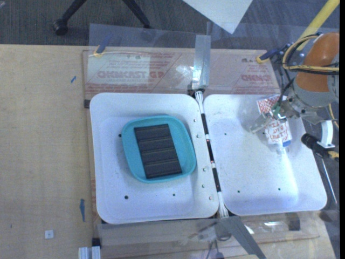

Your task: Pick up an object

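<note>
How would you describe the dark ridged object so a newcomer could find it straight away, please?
Start at the left white bin of the two on the bench. In it lies a teal dish, and on the dish rests the dark ridged block. It is the one black, rectangular thing, crossed by grooves.

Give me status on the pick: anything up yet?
Done: the arm has reached over the right bin. In hand: the gripper is at the bin's upper right with a red-and-white packet at its tip; a grasp can't be confirmed. Left: confirming the lift. The teal tray with its dark block sits untouched in the left bin.
</note>
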You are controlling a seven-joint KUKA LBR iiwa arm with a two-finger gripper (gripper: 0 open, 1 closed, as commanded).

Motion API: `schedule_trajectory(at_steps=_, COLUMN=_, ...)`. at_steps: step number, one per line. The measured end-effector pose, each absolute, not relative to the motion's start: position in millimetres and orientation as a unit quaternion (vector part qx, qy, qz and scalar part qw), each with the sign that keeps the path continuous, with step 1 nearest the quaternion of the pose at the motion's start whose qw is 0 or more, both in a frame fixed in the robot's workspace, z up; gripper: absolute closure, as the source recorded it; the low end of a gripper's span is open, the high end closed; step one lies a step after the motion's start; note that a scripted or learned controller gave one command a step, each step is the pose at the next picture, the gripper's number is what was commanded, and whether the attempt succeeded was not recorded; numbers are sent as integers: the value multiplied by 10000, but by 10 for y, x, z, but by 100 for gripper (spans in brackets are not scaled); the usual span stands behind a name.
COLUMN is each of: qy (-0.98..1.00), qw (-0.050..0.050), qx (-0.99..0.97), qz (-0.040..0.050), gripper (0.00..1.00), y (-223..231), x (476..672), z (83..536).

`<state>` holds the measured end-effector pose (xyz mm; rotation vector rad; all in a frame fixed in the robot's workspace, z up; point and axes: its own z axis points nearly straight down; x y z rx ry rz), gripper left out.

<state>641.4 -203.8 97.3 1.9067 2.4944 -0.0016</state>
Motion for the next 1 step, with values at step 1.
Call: schedule_trajectory(at_steps=1, qy=8076, qw=27, qx=5897, qz=2, gripper=100, y=-2224, x=6682, z=1666)
